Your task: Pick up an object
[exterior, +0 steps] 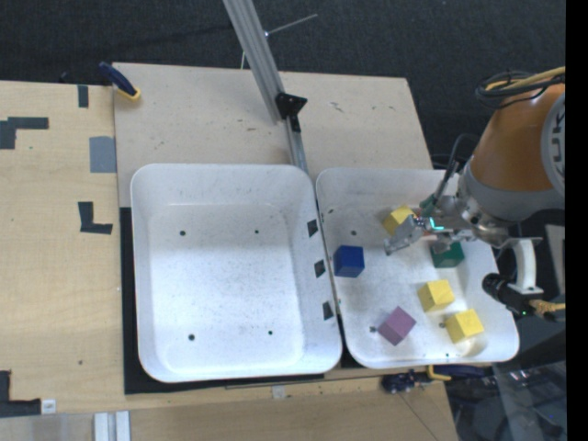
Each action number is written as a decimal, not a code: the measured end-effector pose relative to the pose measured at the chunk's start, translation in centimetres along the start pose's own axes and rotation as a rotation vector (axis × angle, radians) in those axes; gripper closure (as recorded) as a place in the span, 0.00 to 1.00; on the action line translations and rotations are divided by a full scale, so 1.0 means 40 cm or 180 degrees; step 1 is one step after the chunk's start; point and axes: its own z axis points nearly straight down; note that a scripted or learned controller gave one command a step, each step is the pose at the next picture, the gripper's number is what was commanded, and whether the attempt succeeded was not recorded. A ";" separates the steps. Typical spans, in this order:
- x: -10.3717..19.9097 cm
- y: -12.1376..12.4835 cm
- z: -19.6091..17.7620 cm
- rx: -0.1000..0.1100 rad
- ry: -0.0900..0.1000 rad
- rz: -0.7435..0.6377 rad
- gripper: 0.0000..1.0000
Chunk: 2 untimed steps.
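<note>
Yellow cube (399, 219), lying in the right bin (367, 338) just beside the end effector (402, 239), is possibly being nudged aside, since whether the fingers are apart or together cannot be told, and the neighbouring green block (448, 254) is being crowded.

My arm (519, 159) shows orange over grey. Both bins (225, 274) are white, peppered with dark flecks. In the right bin (358, 200) I see a blue cube (348, 261), a purple cube (397, 324), a green cube (448, 254), and three yellow cubes (399, 219) (437, 294) (464, 324). The surface (55, 274) is pale wood with grey tape patches (103, 153).
</note>
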 end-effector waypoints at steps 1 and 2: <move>0.000 0.002 -0.006 -0.0014 -0.0004 -0.0005 0.00; 0.004 0.018 0.148 0.0003 -0.0003 -0.0002 0.00</move>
